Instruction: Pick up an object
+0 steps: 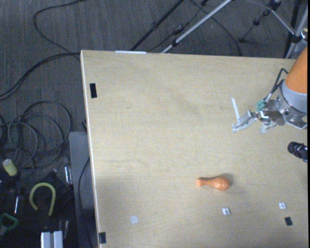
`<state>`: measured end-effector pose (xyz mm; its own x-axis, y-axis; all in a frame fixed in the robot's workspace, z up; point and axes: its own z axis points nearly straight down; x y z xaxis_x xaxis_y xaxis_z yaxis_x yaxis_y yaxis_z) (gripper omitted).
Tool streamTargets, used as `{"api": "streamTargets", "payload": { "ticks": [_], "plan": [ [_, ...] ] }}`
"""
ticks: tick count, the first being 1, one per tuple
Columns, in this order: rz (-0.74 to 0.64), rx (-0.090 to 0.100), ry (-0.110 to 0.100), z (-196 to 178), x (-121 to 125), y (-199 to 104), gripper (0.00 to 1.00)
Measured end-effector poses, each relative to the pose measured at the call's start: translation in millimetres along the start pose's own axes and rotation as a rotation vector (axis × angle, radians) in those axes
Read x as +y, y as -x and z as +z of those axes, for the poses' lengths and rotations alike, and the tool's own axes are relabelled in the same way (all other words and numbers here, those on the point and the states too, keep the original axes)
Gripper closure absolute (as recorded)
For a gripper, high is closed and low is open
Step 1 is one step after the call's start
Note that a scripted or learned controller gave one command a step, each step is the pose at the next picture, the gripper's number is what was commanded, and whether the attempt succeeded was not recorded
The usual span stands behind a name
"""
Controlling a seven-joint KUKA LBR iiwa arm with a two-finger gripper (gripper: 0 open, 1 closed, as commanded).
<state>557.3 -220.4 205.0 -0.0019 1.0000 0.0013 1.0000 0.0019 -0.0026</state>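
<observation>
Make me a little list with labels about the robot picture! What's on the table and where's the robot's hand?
surface: tan wooden table
thing to pick: orange pear-shaped object, lying on its side toward the near edge
gripper: gripper at the right, apart from the orange object, holding nothing
arm: orange band above the wrist
floor: cables left of the table

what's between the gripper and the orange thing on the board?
Nothing: in the camera view, bare wooden board separates the gripper from the orange pear-shaped object, which lies below and slightly left of it.
</observation>
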Motion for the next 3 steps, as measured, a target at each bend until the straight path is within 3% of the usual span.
{"api": "streamTargets", "payload": {
  "ticks": [1,2,3],
  "plan": [
    [-0.254,-0.004,0.001,98.7,82.1,1.6,0.00],
    [-0.272,-0.005,0.002,116.4,111.6,-16.2,0.00],
    [-0.717,-0.006,0.004,87.0,112.1,3.2,0.00]
  ]
}}
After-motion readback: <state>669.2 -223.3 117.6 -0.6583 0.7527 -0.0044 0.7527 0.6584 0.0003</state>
